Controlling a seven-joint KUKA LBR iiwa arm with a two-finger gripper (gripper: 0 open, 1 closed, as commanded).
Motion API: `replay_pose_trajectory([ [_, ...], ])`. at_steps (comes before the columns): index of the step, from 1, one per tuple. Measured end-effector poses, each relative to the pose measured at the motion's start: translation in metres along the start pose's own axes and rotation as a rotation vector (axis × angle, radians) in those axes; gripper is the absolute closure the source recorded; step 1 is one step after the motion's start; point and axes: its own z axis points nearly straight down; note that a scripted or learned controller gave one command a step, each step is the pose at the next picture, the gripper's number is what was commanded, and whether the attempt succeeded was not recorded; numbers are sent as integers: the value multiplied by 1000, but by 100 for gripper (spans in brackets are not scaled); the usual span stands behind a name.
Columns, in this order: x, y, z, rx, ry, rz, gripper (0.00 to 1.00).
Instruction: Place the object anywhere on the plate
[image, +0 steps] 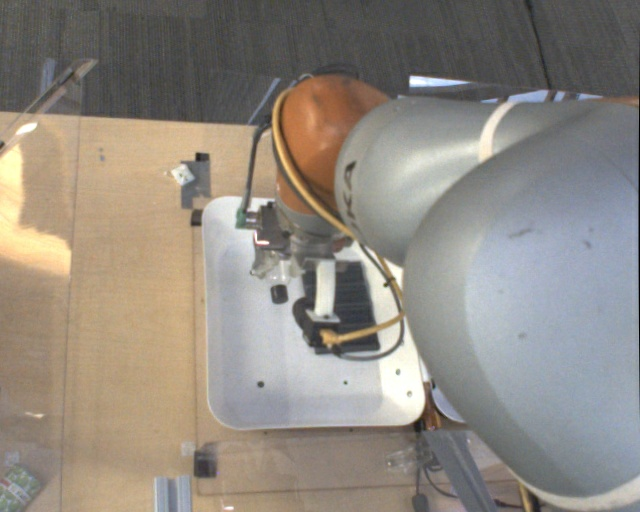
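The tool (276, 272) hangs over the white bin (240, 390); its state I cannot tell; the grey arm (500, 260) hides the bin's right edge.

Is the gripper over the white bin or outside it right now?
Over it. The gripper sits inside the rim of the white bin, toward its upper left corner. Cannot tell whether it touches the floor.

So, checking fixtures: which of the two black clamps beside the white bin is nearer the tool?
The clamp by the bin's upper-left corner, close to the tool; the other clamp sits by the lower-left corner.
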Motion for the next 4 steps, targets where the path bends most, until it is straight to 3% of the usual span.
replay_pose_trajectory([
  [1, 22, 45, -4, 0, -3, 425, 100],
  [2, 22, 5, 65, 4, -2, 90, 100],
  [3, 26, 38, -2, -1, -1, -162, 100],
  [4, 17, 4, 5, -1, -1, -478, 100],
])
